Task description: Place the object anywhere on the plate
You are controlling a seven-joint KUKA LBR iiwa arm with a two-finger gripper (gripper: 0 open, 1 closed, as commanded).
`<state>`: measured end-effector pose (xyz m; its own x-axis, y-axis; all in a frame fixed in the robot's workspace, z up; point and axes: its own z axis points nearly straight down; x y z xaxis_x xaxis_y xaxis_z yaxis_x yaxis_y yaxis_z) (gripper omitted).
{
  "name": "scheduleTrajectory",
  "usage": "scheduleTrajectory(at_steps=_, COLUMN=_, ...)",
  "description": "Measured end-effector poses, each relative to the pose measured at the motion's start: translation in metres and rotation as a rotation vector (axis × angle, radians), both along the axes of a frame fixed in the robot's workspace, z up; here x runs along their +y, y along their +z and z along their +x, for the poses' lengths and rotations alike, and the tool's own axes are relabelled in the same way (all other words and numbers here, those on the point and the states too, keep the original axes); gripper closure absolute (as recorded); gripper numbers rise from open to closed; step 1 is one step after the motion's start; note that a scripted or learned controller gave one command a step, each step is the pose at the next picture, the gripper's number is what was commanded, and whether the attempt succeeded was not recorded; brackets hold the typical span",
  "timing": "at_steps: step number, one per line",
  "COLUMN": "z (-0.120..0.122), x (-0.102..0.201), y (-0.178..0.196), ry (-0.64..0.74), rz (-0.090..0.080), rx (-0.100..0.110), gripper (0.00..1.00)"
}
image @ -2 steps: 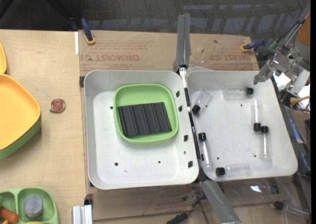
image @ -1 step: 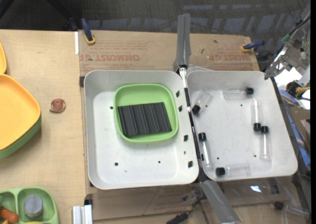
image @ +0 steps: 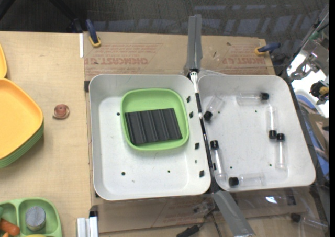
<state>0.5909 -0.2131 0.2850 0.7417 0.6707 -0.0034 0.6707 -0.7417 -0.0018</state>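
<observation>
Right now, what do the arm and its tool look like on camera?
At the right edge, what seems to be the arm is pale grey metal washed out by glare, with thin dark struts or cables and a small yellow-and-black part below it. It is too blurred to read any markings.

Wooden bench (image: 52,74) carries cardboard sheet (image: 157,55), 2 white bins (image: 104,178), orange plates (image: 18,121).

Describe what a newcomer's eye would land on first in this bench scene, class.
The green plate in the left bin stands out first, with a dark ribbed object lying on it. Next, the right bin holds several clear tubes with black caps scattered along its edges. At far left sits a stack of orange plates.
</observation>
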Motion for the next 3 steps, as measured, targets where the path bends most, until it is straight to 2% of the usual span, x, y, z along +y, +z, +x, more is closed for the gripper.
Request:
scheduleTrajectory(at_steps=1, z=0.016, x=-0.005, y=0.001, ry=-0.114, rz=0.0, rx=0.0, gripper=0.0)
scheduleTrajectory(at_steps=2, z=0.015, x=-0.008, y=-0.01, ry=-0.204, rz=0.0, rx=0.001, gripper=0.0)
scheduleTrajectory(at_steps=3, z=0.033, x=-0.009, y=0.05, ry=-0.412, rz=-0.001, rx=0.0, gripper=0.0)
